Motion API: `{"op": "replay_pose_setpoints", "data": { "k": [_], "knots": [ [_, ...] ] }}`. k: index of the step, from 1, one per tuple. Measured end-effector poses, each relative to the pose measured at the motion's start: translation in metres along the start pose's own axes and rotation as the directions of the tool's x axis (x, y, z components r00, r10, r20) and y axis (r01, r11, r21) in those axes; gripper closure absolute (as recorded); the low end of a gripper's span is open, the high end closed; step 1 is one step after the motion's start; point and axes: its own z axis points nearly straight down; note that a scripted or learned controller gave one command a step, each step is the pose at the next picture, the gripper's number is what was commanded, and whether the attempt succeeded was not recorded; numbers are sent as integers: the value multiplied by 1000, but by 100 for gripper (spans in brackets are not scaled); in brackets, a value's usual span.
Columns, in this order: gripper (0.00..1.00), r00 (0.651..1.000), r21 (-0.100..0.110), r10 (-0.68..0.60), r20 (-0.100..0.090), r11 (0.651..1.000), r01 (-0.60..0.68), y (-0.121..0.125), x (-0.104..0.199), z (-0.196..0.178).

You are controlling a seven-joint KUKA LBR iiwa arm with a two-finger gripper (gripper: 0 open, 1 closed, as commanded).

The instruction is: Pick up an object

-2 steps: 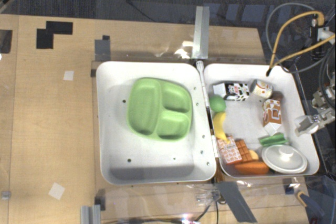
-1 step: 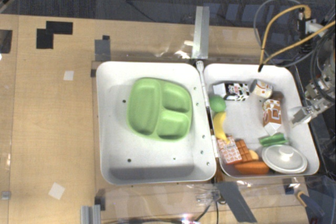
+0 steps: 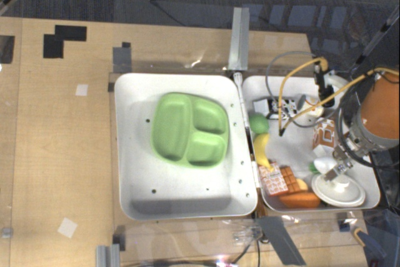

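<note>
Evidently the gripper is hanging low over the right bin, at the lower right of the frame, just above a white dish that is lying in that bin's lower right corner. How far it is open I cannot tell, and nothing is showing in its hold. The dish is looking like the nearest target (a judgement, since the task names no one thing). It is sitting wide and shallow, so closing across its whole span is probably not going to work; aiming at the rim or the raised middle, and coming straight down, is seeming the better course. Crowding is the risk here. An orange piece is touching the dish on its left, a packet is lying just above the gripper, and a banana and a green ball are lining the bin's left wall. The green plate is lying in the middle of the left bin, well apart from all this.
</note>
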Motion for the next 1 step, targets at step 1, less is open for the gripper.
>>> {"op": "replay_pose_setpoints", "data": {
  "k": [1],
  "knots": [
    [100, 982, 2, -189, -12, 982, 189, 22, 11, -124]
  ]
}}
